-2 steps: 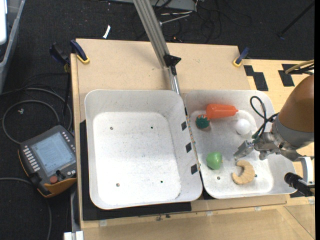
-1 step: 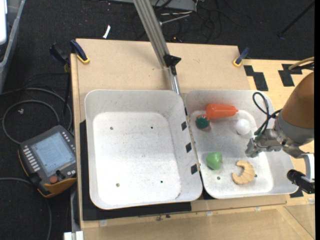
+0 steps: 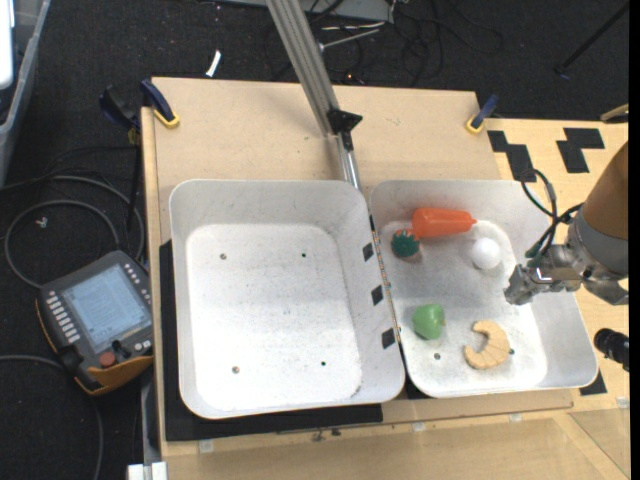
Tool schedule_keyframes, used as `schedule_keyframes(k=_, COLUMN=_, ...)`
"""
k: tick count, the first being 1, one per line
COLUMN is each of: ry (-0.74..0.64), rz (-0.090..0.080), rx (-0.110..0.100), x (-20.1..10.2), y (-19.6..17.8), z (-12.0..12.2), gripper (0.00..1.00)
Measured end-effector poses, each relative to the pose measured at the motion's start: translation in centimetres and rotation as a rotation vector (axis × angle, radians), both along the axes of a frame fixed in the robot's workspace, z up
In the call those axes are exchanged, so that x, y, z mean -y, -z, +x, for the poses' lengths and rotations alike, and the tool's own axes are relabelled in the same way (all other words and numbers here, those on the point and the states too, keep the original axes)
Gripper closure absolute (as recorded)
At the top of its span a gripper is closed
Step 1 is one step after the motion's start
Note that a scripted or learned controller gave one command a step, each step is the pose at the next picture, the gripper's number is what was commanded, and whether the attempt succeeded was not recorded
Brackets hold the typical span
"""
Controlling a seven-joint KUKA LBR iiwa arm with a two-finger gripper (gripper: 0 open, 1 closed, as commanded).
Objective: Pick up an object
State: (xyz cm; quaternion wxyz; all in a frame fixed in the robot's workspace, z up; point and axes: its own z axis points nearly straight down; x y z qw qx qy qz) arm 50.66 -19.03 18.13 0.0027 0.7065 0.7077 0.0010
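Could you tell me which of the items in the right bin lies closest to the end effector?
The white ball, just left of the end effector. The orange carrot, green piece and tan croissant lie farther off.

A: The two bins, what are they made of?

B: The left bin and right bin look like matt white plastic, scuffed and speckled. The surface beneath looks like pale unvarnished board.

A: And the things at three o'clock?

B: The carrot looks like smooth orange plastic with a slight gloss, the white ball smooth, the croissant a dull tan. The end effector is grey metal.
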Motion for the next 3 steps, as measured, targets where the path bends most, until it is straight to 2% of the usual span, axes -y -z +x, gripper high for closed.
schedule_keyframes(k=1, ry=0.0, rz=0.001, rx=-0.001, x=0.0, y=-2.3, z=0.1, gripper=1.0)
schedule_keyframes(k=2, ry=-0.007, rz=0.004, rx=-0.002, x=-5.5, y=-3.8, z=0.6, gripper=1.0)
schedule_keyframes(k=3, ry=-0.007, rz=0.005, rx=-0.007, x=-11.1, y=-3.2, z=0.1, gripper=1.0)
